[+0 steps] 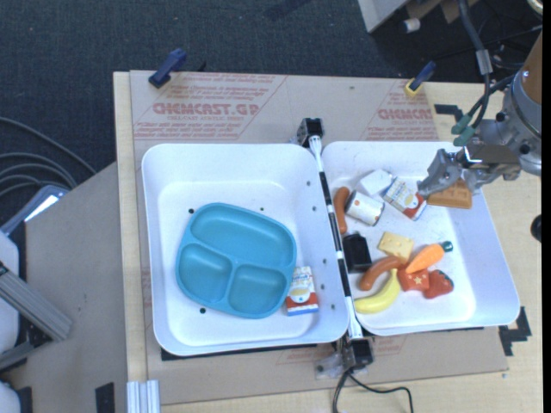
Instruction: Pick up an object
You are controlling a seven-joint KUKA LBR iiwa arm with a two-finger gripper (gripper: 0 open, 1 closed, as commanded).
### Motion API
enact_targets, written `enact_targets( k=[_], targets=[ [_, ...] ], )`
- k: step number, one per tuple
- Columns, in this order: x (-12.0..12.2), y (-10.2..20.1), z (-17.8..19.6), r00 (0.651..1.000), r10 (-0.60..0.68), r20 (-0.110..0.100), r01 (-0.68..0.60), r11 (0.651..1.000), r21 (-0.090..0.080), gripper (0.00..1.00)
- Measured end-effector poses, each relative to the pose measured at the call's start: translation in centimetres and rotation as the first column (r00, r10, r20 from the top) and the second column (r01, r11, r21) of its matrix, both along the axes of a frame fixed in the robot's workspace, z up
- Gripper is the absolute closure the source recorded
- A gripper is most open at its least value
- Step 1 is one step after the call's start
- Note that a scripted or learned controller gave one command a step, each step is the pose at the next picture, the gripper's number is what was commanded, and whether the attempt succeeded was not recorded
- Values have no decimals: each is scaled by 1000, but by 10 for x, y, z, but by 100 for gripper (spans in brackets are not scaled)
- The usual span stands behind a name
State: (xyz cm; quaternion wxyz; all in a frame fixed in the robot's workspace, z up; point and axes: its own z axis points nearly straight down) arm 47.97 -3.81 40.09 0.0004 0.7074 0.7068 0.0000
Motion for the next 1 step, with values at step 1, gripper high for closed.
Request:
enact_targets(
  k=[1],
  targets=[
    [-1, -48, -126, 1000, 0, -2, 0, 1000, 1, 100]
  ],
)
